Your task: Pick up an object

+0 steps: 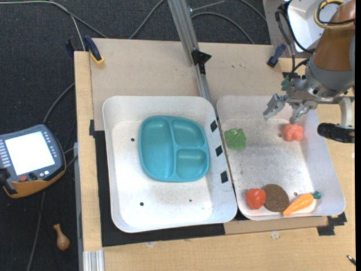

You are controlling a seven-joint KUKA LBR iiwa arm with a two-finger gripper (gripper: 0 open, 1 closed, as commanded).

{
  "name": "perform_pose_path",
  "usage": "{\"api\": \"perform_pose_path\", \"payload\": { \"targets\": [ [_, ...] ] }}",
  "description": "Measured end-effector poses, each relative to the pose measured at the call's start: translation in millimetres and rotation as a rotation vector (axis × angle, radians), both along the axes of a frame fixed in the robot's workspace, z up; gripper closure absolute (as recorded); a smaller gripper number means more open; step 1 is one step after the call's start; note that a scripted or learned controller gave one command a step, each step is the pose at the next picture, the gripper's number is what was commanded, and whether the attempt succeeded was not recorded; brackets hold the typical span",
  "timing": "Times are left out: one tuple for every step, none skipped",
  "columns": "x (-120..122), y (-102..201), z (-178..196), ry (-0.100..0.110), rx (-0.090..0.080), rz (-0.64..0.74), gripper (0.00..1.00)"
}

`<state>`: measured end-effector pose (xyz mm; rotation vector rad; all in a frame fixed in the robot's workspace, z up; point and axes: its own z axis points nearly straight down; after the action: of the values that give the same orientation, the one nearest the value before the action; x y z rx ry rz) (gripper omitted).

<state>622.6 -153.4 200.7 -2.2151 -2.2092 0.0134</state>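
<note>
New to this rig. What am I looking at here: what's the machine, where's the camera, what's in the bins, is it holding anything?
This is one fixed camera above the bench, looking down at a slant. The machine is a grey robot arm with an orange band, reaching in from the right. Its two-finger gripper is open above the right bin, with nothing between the fingers. A pink object lies just below it. That bin also holds a green object, a red one, a brown disc and a toy carrot. The left bin holds a teal divided tray.
</note>
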Motion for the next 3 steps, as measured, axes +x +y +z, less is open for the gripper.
{"api": "perform_pose_path", "payload": {
  "targets": [
    [3,1,9,-0.015,-0.002,0.003,0.00],
    [13,2,-46,-0.013,-0.002,0.005,0.00],
    [16,5,-87,-0.012,-0.002,0.004,0.00]
  ]
}}
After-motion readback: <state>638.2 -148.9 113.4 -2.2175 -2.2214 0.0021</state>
